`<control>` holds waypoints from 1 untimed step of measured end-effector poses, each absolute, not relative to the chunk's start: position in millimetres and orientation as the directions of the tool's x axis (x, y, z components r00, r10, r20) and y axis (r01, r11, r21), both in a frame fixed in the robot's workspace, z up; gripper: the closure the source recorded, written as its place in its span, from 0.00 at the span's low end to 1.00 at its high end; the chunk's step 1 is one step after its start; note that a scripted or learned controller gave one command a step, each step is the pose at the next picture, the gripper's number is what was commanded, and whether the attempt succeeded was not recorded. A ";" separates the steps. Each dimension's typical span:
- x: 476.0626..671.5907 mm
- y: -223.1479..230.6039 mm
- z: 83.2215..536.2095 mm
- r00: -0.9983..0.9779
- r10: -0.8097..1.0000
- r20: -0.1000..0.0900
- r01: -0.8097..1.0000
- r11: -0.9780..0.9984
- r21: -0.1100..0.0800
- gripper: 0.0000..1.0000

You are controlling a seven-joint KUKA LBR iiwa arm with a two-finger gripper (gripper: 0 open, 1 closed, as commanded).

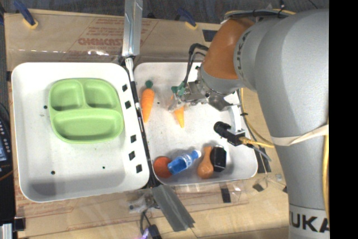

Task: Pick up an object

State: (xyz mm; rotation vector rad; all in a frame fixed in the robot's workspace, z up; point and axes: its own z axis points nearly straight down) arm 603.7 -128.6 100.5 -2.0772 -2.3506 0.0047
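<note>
The claw hangs low in the right bin, directly above a small orange carrot piece; whether it is spread or pressed together cannot be told from this angle. Just to its left a whole carrot with a green top lies along the bin's left wall. Near the front wall sit a red-orange ball, a blue bottle, an orange toy and a black block, close together. The left bin holds a green divided plate. Both bins rest on the counter.
</note>
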 end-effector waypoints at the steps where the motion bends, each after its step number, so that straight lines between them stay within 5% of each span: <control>1: 579.3 -93.9 220.7 -0.061 0.998 0.000 0.998 0.061 0.000 1.00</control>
